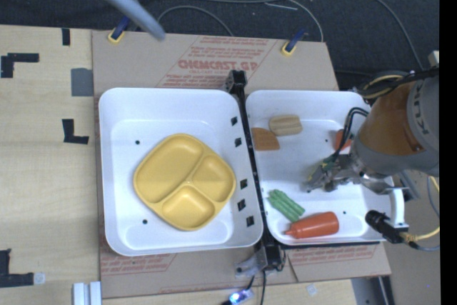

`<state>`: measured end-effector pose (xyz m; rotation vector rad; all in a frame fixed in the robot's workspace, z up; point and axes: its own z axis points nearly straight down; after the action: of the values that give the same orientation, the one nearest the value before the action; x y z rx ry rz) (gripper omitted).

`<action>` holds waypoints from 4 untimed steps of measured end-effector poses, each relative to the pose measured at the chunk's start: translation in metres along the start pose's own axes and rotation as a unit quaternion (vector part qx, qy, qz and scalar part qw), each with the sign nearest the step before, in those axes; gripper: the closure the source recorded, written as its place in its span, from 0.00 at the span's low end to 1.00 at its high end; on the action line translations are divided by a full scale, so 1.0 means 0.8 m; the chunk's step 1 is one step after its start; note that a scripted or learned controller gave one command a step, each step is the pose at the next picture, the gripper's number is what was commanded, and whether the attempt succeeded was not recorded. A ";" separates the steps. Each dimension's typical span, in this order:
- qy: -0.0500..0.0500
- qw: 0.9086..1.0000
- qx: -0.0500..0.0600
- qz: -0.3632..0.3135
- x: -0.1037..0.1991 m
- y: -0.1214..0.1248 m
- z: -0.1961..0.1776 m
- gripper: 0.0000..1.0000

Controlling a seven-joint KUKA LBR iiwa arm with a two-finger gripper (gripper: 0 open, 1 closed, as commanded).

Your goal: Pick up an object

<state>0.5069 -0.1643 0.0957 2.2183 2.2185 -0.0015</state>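
Two bins: shallow white trays side by side on a sheet of brown cardboard [214, 61] with red print, which lies on a pale wooden bench [43, 175]; dark floor and thin black cables run behind.
Left bin [114, 153]: holds a yellow divided plate [184, 181], tilted so its corners point toward the bin's sides.
Right bin [314, 107]: holds the small things and the end of the arm.
Arm [400, 128]: grey with an orange band, reaching in from the right, over the right side of the right bin.
Gripper [321, 178]: low over the middle of the right bin, pointing left; too dark and blurred to tell how its jaws stand, and nothing can be seen between them.
Carrot [313, 225]: orange-red, lying near the front wall of the right bin, below the gripper and apart from it; long axis nearly left to right, right end slightly higher in the picture.
Green beans [285, 203]: just left of and below the gripper, long axis slanting from upper left to lower right, nearly touching the carrot's left end.
Bread roll [285, 125]: tan, near the back wall, long axis left to right.
Brown slice [265, 140]: flat, just beside the roll, against the divider.
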 end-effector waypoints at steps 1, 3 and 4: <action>0.001 1.000 -0.001 -0.001 0.003 0.005 -0.078 1.00; 0.001 1.000 -0.002 -0.001 -0.006 0.004 -0.209 1.00; 0.002 1.000 0.001 -0.001 -0.006 0.004 -0.213 1.00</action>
<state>0.5098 -0.1681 0.2659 2.2200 2.2228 -0.0006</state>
